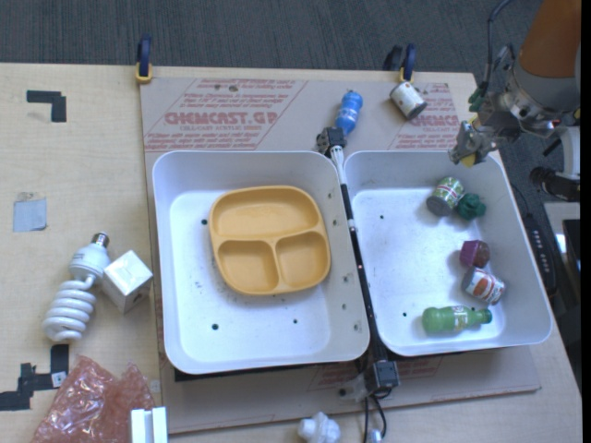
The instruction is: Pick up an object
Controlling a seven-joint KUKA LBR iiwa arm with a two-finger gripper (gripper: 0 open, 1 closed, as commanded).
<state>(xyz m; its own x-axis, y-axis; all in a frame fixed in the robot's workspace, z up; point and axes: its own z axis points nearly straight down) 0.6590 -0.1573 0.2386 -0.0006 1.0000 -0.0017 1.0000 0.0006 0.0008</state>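
I see grey two-finger gripper (468, 151) above right white bin's (434, 340) far rim; grip state unreadable; small striped can (449, 194) just below, unpicked.

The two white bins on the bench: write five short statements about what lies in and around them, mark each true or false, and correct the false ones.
1. The yellow divided tray lies in the left bin. True.
2. The green bottle lies in the left bin. False: it lies in the right bin.
3. The spiral light bulb lies outside both bins. True.
4. The gripper hangs over the tray. False: it is by the right bin's far right corner.
5. The blue bottle lies beyond the bins. True.
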